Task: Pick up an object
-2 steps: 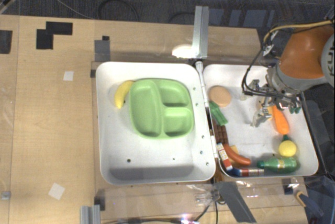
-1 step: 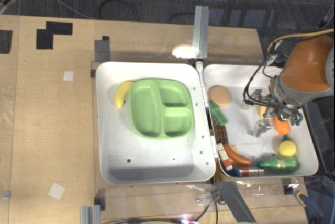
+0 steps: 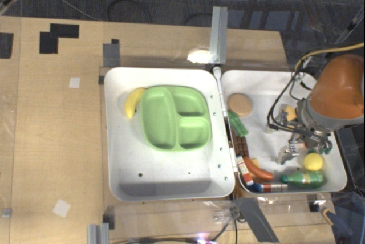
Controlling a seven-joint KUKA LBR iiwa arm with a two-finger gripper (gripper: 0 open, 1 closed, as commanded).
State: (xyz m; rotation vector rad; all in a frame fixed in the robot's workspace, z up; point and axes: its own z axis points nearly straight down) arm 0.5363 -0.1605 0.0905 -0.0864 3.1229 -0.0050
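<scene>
Item: gripper [image 3: 290, 153], finger state indeterminate, hung low in the right bin [image 3: 259, 80] just beside the yellow ball [image 3: 313, 162] and green bottle [image 3: 303, 179]; step judged approach, next requiring descent and closure.

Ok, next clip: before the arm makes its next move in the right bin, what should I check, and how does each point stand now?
1. End effector over the right bin: ok.
2. Target within reach: ok, the yellow ball and the green bottle lie just beside it.
3. Something held already: cannot tell, the wrist hides the tips.
4. Room around the target: not ok, ball, bottle and bin wall sit close together.
5. Cables clear of the objects: ok.
6. Left bin untouched: ok, the green tray and the banana lie inside.
</scene>
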